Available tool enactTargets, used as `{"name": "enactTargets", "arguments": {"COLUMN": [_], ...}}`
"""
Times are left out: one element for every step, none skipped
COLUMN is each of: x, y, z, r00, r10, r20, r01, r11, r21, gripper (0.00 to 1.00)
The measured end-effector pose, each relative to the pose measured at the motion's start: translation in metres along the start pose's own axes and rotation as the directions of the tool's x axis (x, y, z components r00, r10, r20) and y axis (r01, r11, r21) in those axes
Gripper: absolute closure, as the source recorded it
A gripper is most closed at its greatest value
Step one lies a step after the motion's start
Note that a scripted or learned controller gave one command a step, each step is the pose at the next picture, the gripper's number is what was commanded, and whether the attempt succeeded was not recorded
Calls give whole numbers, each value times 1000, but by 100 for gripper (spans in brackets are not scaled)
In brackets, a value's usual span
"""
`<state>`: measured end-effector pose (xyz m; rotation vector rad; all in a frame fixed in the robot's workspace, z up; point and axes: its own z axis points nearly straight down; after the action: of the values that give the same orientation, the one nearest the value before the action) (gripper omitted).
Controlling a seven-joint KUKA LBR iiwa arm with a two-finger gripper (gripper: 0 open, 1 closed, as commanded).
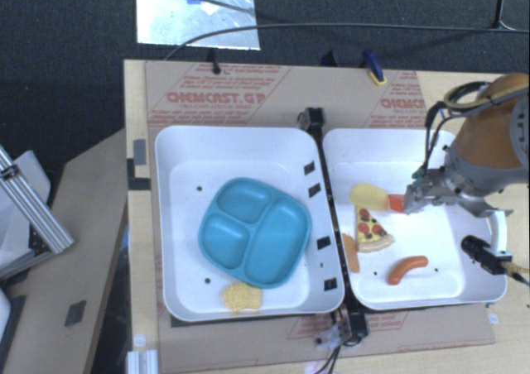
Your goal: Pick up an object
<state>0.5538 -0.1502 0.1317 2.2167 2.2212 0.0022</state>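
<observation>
We hover our claw (pixel 411 198), grip state unclear, at three o'clock of the small red-orange toy piece (pixel 397 203), needing descent.

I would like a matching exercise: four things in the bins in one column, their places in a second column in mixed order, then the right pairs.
Things:
1. blue plate
2. pizza slice
3. sausage
4. yellow crinkled piece

Places:
A. right bin, near its front wall
B. left bin, in front of the plate
C. left bin, middle
D. right bin, just below the yellow food piece

Pairs: 1-C, 2-D, 3-A, 4-B
</observation>
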Motion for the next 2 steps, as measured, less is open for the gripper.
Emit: {"name": "enactTargets", "arguments": {"x": [-3, -12], "y": [1, -2], "z": [-64, -122], "r00": [1000, 1000], "r10": [-2, -2], "r20": [1, 1], "r01": [2, 2], "r11": [1000, 1000], "r21": [-3, -5], "gripper": [100, 100]}}
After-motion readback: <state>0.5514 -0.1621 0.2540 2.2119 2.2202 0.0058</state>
